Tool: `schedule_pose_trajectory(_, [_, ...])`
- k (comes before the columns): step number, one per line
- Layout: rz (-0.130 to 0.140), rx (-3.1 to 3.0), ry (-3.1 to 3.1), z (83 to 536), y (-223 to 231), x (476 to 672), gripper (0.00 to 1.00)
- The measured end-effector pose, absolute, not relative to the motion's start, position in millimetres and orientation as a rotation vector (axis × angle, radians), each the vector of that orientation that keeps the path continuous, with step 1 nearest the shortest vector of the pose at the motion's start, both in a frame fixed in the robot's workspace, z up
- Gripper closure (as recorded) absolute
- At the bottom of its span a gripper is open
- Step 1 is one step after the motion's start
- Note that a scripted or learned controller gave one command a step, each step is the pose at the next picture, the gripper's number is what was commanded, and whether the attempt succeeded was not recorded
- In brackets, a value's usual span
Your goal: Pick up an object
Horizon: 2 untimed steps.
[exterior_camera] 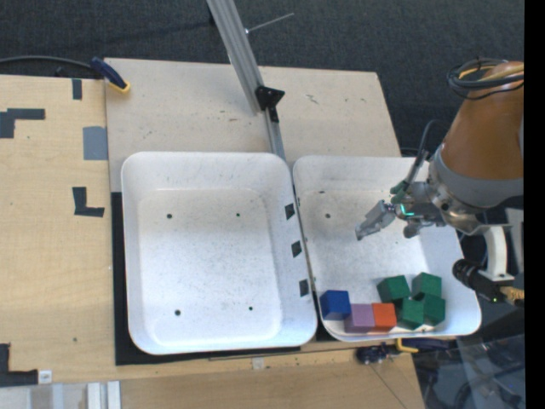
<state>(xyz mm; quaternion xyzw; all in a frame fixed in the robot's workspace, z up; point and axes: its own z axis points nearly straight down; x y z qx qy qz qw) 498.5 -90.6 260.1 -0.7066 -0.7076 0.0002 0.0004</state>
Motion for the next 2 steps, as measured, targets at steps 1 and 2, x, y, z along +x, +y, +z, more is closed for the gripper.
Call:
schedule_pose_trajectory(1, [0.008, -2.219, -2.217, 203.1, -98.6, 502.7, 0.0])
schedule_pose_trajectory(2, [0.008, -2.216, -2.217, 152.7, -90.8, 494.0, 0.0])
